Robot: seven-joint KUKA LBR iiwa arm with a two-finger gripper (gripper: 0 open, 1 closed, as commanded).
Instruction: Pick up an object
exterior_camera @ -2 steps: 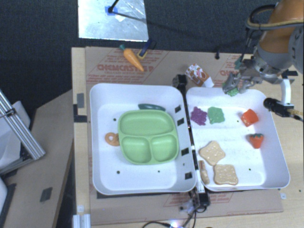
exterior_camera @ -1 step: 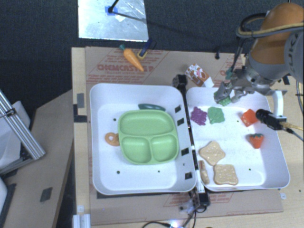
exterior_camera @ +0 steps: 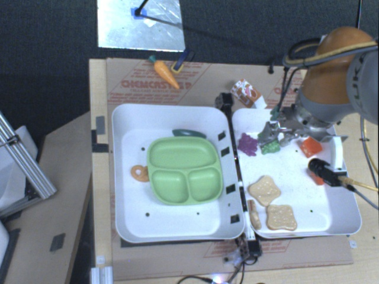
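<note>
I see a silver sheet (exterior_camera: 141,16) at twelve o'clock of the left bin (exterior_camera: 124,158). A carrot (exterior_camera: 166,74) lies on cardboard (exterior_camera: 130,83) between them, tip toward five o'clock. Metal rails (exterior_camera: 23,164) stand at the bin's nine o'clock.

A robotics lab: taped bench (exterior_camera: 100,176), white bins (exterior_camera: 127,218), dark curtain backdrop (exterior_camera: 47,40).

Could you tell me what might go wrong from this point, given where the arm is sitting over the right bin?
The tool sits low at the green piece, which lies close beside the purple piece; closing there might nudge or catch both. The orange-red piece lies partly under the arm, so a sideways move could knock it. A lift might come up with nothing, since no object is visibly between the fingers.
</note>
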